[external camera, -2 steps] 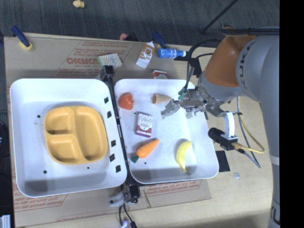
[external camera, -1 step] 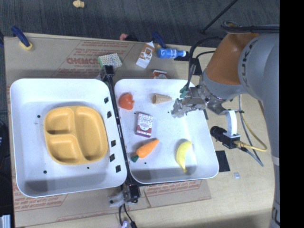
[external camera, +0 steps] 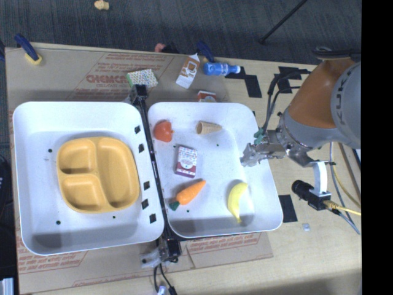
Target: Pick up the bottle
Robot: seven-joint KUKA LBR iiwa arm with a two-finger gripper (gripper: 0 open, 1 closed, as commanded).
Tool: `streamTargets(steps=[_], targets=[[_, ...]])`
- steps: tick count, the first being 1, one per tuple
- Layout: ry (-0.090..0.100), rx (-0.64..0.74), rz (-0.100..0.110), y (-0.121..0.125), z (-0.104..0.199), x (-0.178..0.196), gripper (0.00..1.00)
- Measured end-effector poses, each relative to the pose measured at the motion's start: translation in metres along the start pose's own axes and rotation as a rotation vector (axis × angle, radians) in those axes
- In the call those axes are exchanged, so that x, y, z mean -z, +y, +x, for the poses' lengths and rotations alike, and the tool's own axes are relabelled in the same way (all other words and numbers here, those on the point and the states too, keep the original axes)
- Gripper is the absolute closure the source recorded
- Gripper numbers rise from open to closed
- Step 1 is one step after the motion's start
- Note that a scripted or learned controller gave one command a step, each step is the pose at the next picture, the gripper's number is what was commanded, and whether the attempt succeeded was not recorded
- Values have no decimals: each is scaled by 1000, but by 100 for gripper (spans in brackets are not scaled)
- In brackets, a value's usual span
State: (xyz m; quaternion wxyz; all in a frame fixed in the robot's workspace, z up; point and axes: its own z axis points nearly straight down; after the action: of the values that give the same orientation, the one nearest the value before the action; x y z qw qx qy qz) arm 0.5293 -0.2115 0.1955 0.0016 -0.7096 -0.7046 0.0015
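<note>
The bottle (external camera: 216, 69) is small and blue with a pale cap end. It lies on its side on the cardboard behind the right bin (external camera: 265, 196), outside both bins. My gripper (external camera: 252, 155) hangs low over the right bin's right rim, well in front of the bottle and to its right. Nothing shows in its grasp. The grey arm with its orange band (external camera: 316, 103) reaches in from the right.
The right bin holds a tomato (external camera: 163, 131), a cone (external camera: 208, 127), a maroon box (external camera: 186, 161), a carrot (external camera: 189, 192) and a banana (external camera: 236, 199). A yellow divided plate (external camera: 97, 173) sits in the left bin. A small carton (external camera: 188, 71) lies beside the bottle.
</note>
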Motion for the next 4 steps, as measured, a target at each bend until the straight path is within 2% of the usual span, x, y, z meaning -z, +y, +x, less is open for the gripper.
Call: streamTargets(steps=[1, 2, 3, 4], targets=[[2, -147, 1, -53, 13, -29, 100], [3, 29, 1, -53, 19, -50, 100], [0, -223, -2, -53, 0, -12, 100], [3, 6, 1, -53, 14, -48, 100]])
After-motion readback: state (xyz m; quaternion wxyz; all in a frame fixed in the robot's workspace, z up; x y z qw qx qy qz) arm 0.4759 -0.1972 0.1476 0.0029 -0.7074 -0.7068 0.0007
